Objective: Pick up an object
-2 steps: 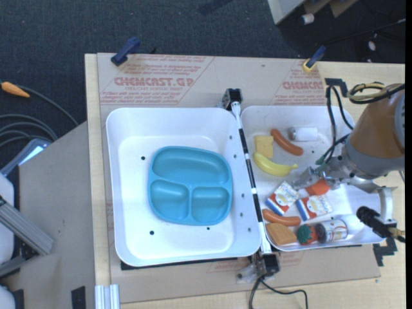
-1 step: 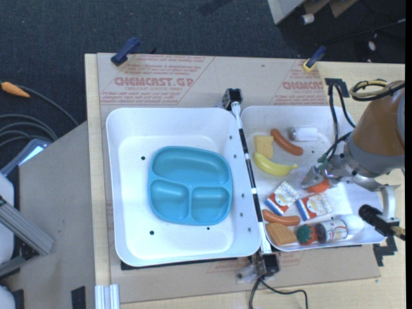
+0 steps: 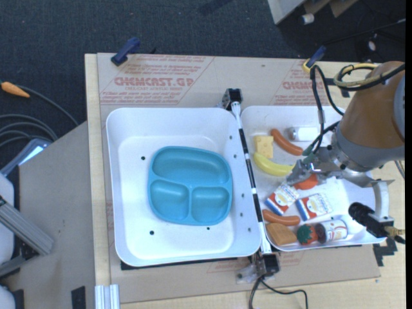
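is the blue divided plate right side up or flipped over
Right side up. The blue plate lies flat in the left bin, and its three compartments face the camera as hollows, one long one above two smaller ones.

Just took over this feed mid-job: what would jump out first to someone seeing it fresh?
The blue divided plate lies alone in the middle of the left bin. The right bin is crowded with toy food: a banana, a hot dog, small cartons. The grey arm with its orange band reaches in from the right, its gripper low beside the banana.
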`<state>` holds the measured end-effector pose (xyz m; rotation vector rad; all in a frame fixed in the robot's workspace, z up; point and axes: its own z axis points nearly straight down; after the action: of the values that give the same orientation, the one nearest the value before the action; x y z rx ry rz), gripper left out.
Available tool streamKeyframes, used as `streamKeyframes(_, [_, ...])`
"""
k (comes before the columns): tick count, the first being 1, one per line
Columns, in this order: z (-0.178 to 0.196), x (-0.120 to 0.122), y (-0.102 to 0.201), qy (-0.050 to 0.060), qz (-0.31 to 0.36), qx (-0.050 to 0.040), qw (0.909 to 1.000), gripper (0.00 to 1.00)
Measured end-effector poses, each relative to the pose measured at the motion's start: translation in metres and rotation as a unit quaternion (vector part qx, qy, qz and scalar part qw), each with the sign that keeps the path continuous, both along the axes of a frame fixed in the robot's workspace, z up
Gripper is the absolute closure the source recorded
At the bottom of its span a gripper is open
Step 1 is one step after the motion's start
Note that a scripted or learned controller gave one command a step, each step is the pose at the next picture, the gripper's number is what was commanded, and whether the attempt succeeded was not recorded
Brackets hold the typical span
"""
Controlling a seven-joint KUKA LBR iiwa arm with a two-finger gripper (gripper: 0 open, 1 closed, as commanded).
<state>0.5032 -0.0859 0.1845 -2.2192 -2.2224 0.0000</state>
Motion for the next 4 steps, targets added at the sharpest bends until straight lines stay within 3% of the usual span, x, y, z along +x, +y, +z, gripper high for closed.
streamKeyframes(1, [0.0,-0.009,0.074,0.002,0.0,0.0004,1.0,1.0])
streamKeyframes(2, [0.066,0.003,0.074,0.0,0.0,-0.0003,1.0,1.0])
streamKeyframes(3, [0.041,-0.025,0.113,0.001,-0.001,0.0001,1.0,1.0])
streamKeyframes(4, [0.162,0.073,0.044,-0.001,-0.001,-0.0009,1.0,1.0])
